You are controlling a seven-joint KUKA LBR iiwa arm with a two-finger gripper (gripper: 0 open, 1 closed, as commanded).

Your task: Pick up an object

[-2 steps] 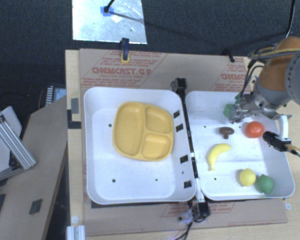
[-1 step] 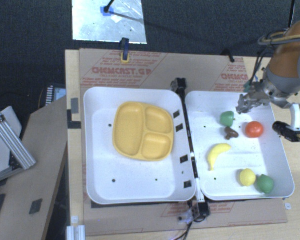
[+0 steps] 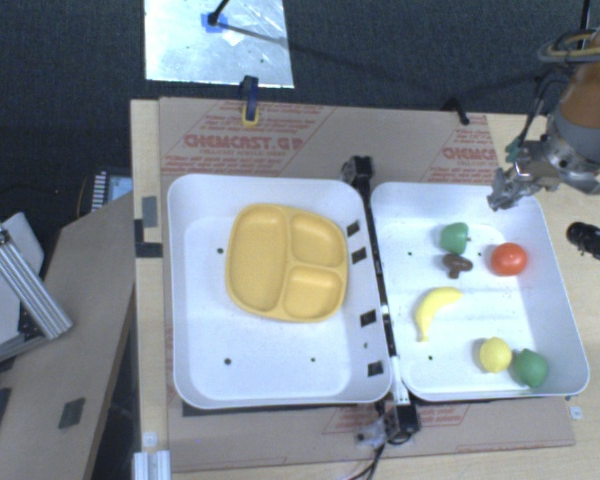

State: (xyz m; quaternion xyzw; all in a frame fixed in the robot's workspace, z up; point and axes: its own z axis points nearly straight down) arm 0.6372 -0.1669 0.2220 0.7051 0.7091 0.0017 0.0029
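Your candidates all lie untouched in the right bin (image 3: pixel 555 268): a green piece (image 3: pixel 454 236) with a small brown piece (image 3: pixel 458 263) just below it, a red-orange ball (image 3: pixel 508 259) to their right, a banana (image 3: pixel 436 310) lower in the middle, and a yellow ball (image 3: pixel 494 354) touching a green ball (image 3: pixel 529 368) at the lower right. The gripper (image 3: pixel 504 194) hangs over that bin's upper right edge, above and right of the green piece, carrying nothing, and whether it is spread or closed you cannot tell at this size. You should judge the task barely begun, with descent, grasp and lift all left, while the yellow divided plate (image 3: pixel 285 262) sits in the left bin (image 3: pixel 195 298).
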